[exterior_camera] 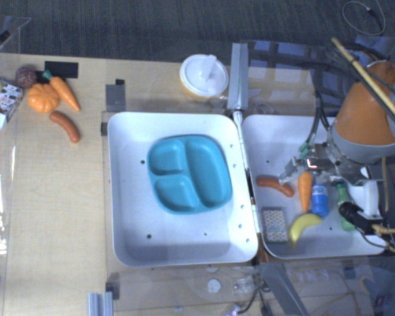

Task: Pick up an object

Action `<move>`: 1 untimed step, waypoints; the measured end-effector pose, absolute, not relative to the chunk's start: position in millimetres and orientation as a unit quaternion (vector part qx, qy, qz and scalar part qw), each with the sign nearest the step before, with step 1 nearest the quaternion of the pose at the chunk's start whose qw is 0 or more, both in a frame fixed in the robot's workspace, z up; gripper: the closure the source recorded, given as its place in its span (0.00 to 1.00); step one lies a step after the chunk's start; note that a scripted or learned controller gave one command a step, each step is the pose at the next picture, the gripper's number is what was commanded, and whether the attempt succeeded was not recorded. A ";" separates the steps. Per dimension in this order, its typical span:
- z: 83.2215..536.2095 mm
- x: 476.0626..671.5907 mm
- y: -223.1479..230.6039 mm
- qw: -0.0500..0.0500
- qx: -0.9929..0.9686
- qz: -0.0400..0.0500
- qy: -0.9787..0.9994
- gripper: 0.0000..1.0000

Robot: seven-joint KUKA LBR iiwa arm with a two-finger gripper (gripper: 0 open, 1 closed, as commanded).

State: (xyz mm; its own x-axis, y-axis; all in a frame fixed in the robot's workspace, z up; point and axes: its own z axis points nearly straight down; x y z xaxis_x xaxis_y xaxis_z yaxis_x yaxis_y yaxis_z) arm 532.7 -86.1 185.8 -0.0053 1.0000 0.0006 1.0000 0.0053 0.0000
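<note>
Your gripper [301, 166] hung low in the right bin [270, 133], just above the carrot [305, 191] and beside the sausage [274, 185]; I could not tell its state. The banana [302, 226] lay near the front edge.

The pale wooden table [52, 209] bears two shallow white bins — the left bin [128, 229] and the right bin [270, 133] — touching side by side. At its far left lie a small pumpkin [42, 98], a carrot [66, 92] and a sausage [65, 126]; a lidded white cup [204, 76] stands behind the bins.
</note>
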 end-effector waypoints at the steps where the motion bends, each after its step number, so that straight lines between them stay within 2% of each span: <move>1: 89.8 552.5 -123.9 -0.006 -0.636 -0.004 -0.771 0.00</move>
State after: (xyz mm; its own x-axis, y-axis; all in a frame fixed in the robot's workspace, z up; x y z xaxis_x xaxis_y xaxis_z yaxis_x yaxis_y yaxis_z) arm 552.5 -123.9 89.8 -0.1898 0.9818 -0.0046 0.9817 0.1898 0.0136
